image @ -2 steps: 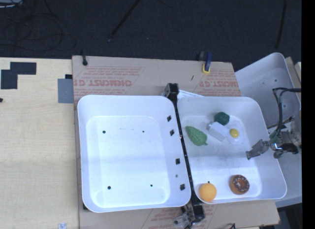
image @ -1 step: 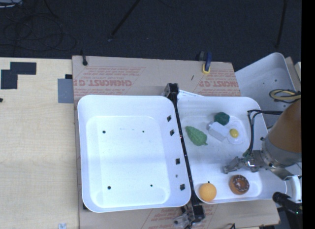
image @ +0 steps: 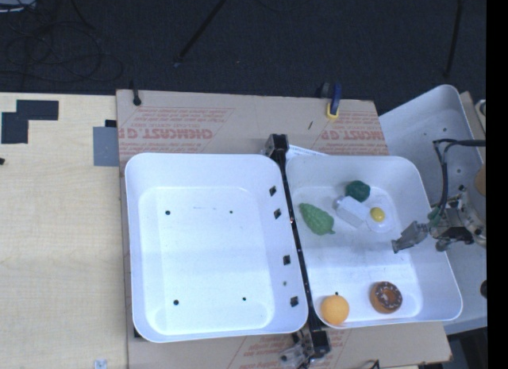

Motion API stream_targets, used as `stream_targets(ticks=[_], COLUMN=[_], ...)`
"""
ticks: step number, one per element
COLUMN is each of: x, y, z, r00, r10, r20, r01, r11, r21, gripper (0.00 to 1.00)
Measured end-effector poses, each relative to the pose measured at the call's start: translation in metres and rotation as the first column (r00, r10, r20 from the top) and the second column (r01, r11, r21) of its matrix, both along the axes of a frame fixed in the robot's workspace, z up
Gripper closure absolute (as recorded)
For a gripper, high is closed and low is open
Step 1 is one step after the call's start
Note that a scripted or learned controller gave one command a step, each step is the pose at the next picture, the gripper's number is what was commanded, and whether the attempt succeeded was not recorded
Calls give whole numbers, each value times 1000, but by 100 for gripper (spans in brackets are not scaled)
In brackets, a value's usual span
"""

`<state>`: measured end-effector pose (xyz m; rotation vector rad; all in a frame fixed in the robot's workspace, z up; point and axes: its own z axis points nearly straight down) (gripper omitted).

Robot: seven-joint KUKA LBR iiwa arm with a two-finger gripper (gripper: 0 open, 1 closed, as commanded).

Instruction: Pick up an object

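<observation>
Gripper hovers at right bin's right edge, grip state unclear, away from the orange ball.

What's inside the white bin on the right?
Inside the right bin: a green leafy toy, a dark green piece beside a clear packet with a yellow spot, an orange ball and a brown doughnut. Anything under the packet is hidden.

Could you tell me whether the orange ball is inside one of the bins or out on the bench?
Inside. The orange ball rests on the floor of the right bin, in its near left corner beside the divider.
</observation>
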<state>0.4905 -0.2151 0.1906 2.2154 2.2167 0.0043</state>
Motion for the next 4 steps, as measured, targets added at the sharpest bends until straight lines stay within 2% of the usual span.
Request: stream_targets(ticks=[1, 2, 3, 4], x=[2, 11, 21, 17], y=[14, 0, 1, 3], z=[-107, 9, 89, -52], r00=[1000, 1000, 1000, 1000], r10=[-1, 0, 1, -1], r20=[-8, 0, 0, -21], r01=[1, 0, -1, 1], r11=[1000, 1000, 1000, 1000], r21=[3, 0, 0, 9], gripper=[0, 0, 0, 0])
